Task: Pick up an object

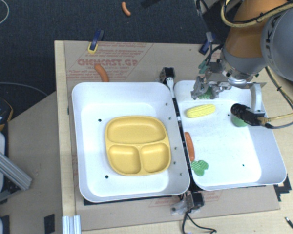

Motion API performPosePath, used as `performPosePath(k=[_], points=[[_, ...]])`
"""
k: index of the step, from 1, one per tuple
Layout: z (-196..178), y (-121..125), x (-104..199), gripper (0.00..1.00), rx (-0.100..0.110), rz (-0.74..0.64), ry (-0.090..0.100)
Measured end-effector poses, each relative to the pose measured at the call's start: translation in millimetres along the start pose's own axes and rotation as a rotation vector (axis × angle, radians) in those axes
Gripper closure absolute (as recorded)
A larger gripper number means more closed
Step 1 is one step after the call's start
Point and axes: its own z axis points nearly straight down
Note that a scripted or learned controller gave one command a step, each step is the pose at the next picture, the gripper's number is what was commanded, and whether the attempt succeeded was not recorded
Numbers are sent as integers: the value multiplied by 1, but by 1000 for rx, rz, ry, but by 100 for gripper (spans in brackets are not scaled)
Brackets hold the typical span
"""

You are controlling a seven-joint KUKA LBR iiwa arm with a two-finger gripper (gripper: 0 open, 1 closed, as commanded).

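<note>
A yellow plastic three-compartment tray (137, 145) is seen in the middle of the left white bin (83, 130). In the right white bin (263, 165), an orange sausage-shaped toy (189, 146) lies along the left wall, with a green leafy toy (200, 167) just beside its near end. A yellow corn cob toy (200, 111) lies near the far left corner. The gripper (205, 89) is held above the far edge, just beyond the corn; whether the jaws are apart cannot be told.
</note>
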Motion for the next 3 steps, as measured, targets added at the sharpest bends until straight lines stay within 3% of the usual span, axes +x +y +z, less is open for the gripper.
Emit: performPosePath(k=[2, 3], points=[[4, 36, 90, 100, -2, 0, 1], [6, 52, 103, 100, -2, 2, 0]])
